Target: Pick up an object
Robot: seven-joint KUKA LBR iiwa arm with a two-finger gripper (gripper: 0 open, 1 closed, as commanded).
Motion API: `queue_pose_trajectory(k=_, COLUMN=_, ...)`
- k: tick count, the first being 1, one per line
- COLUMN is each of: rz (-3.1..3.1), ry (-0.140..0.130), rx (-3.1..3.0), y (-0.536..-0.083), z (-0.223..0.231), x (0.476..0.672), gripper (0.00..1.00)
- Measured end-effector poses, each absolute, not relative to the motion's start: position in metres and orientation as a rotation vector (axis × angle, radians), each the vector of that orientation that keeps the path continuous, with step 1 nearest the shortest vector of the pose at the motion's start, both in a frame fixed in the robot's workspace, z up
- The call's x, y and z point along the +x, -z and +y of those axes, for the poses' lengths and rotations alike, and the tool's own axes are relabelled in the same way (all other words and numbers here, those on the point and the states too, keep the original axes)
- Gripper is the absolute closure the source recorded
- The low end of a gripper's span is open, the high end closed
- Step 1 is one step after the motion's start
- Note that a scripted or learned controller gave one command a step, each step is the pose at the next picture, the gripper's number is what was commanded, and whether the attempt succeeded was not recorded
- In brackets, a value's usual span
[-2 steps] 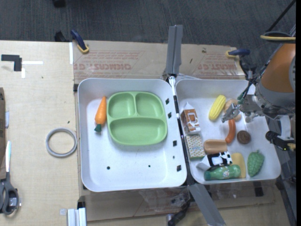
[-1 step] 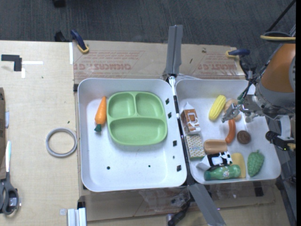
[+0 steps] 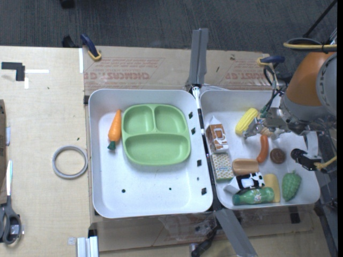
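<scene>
My gripper (image 3: 257, 128) hangs low in the right bin (image 3: 225, 101), at the end of the grey arm with the orange band (image 3: 306, 79). It sits just right of a yellow corn cob (image 3: 246, 120) and right above the top end of an orange-red sausage (image 3: 262, 148). I cannot make out whether it touches either one. Nothing shows as lifted off the bin floor. Nearby lie a small brown-and-white carton (image 3: 216, 137), a cracker (image 3: 222, 166), a hot dog bun (image 3: 245, 166) and a brown disc (image 3: 277, 156).
At the right bin's front lie a green bottle (image 3: 253, 196), a black-and-white piece (image 3: 250, 181), a yellow block (image 3: 272, 184) and a green bumpy fruit (image 3: 291, 186). The left bin (image 3: 150, 197) holds a green divided plate (image 3: 156, 133) and a carrot (image 3: 114, 127). A tape ring (image 3: 69, 161) lies on the bench.
</scene>
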State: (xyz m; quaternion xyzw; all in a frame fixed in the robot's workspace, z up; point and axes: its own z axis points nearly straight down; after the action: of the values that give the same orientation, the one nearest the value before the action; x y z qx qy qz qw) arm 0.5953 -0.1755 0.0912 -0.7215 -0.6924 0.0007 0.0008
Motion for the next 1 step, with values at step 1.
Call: queue_pose_trajectory(k=1, rz=-2.175, ry=-0.003, rx=-2.265, y=-0.1001, z=-0.1759, x=0.5953, gripper=1.00)
